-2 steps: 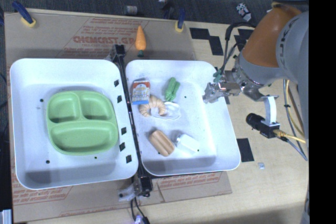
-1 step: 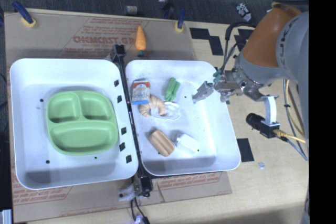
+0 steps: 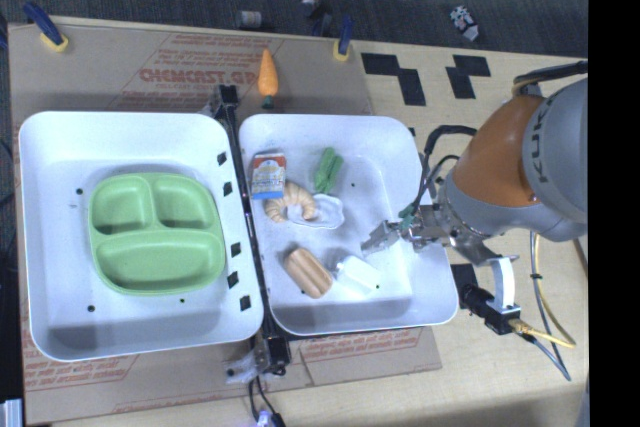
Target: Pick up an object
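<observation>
Gripper (image 3: 383, 237) sat low over the right side of the right bin (image 3: 400, 137), arm coming in from the right; couldn't tell its state, nothing visibly in it. Nearest candidates at the bin's front: a tan hot-dog bun (image 3: 307, 272), lying at a slant, and just beside it a small white block (image 3: 357, 272), hard to read against the white floor. Bun looked like the easiest pick: probably light, stiff toy plastic, rounded and a bit slick, so take it across the short width at mid-length. Further back, a croissant (image 3: 294, 203) on a clear wrapper, touching a small carton (image 3: 267, 173); a green pod (image 3: 327, 169) beside them. Left bin (image 3: 40, 145) held a green divided tray (image 3: 155, 233), smooth, three wells. Beyond the bins, an orange carrot (image 3: 267, 74) on the cardboard.
</observation>
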You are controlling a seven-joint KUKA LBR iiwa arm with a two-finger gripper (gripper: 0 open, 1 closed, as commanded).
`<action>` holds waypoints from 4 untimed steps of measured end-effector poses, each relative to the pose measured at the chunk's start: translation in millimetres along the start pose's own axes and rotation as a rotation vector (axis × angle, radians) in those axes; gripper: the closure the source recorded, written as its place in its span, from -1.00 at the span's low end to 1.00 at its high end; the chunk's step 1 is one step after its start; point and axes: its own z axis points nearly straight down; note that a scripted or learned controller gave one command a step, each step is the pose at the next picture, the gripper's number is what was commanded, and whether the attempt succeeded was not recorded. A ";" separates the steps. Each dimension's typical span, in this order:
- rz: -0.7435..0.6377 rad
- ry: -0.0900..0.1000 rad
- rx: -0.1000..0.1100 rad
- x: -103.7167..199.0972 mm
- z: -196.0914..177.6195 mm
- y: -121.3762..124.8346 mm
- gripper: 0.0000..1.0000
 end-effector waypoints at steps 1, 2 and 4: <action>-0.003 0.000 -0.003 1.0 45.1 58.6 -1.00; -0.006 0.000 -0.002 0.7 34.7 58.7 1.00; 0.001 -0.002 -0.008 -0.1 -79.5 -14.5 1.00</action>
